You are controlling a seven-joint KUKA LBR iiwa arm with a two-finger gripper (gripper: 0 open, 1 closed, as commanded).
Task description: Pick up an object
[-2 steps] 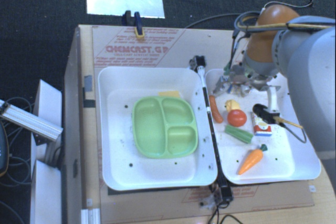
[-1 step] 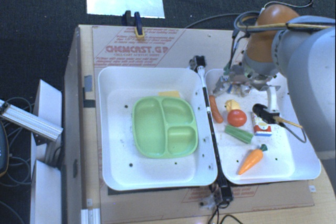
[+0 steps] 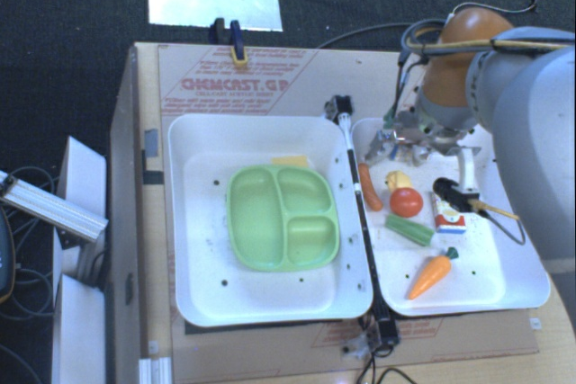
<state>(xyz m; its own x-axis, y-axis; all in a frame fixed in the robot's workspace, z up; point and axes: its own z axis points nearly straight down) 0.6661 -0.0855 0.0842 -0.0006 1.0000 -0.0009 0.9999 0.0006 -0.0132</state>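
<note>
The right bin [image 3: 504, 279] holds several toy foods. An orange-red sausage [image 3: 369, 186] lies along its left wall. Beside it sit a small yellow piece [image 3: 398, 181] and a red tomato [image 3: 406, 202]. A green cucumber [image 3: 409, 229] and an orange carrot [image 3: 430, 274] lie nearer the front, and a small red and white box [image 3: 448, 222] lies to the right of the tomato. My gripper [image 3: 402, 147] hangs low over the back of the right bin, just behind the yellow piece, and nothing can be seen in its grasp.
The left bin [image 3: 193, 283] holds a green divided plate [image 3: 281, 216] and a flat yellow piece [image 3: 290, 162] at its back wall. The grey arm [image 3: 531, 103] covers the right bin's back right corner. A black clip [image 3: 340, 108] sits on the divider between the bins.
</note>
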